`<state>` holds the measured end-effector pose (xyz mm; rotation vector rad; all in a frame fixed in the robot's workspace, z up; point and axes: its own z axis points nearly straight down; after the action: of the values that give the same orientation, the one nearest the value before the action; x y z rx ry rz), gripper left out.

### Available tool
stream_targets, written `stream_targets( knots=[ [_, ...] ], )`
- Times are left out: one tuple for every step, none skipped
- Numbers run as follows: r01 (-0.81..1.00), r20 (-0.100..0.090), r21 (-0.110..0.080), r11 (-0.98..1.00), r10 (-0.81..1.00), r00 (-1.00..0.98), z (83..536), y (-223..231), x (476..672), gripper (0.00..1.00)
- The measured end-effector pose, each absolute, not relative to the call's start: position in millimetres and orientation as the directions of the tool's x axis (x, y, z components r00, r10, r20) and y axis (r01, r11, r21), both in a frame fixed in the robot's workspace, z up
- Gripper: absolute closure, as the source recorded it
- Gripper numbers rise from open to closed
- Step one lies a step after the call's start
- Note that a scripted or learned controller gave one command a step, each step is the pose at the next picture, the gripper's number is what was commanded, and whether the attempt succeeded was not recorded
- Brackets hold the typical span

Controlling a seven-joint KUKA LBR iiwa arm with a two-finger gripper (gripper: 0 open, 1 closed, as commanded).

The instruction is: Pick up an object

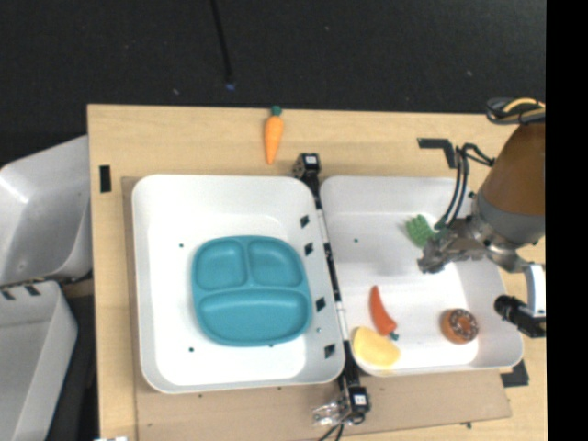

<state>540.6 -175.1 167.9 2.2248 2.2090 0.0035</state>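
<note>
Seemingly nothing was lifted yet: my gripper (432, 263) hovered at five o'clock of the small green toy (420, 229), its state beyond my telling.

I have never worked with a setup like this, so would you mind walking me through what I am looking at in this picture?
This is one camera fixed above a wooden bench, looking down at a slant. The grey and orange shape at the right is a robot arm; its gripper hangs low over the right bin. I see nothing held in it. That bin contains a green toy close to the gripper, a red pepper, a yellow piece and a brown round item. The left bin holds a blue divided plate. A toy carrot lies on the bench beyond the bins.
</note>
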Motion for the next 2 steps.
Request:
stream_targets(
  knots=[
    [1.000, -0.002, 0.006, 0.003, 1.000, -0.003, 218, -167, 543.9, 1.00],
    [1.000, -0.003, 0.006, 0.003, 1.000, -0.003, 270, -178, 540.1, 1.00]
  ],
)
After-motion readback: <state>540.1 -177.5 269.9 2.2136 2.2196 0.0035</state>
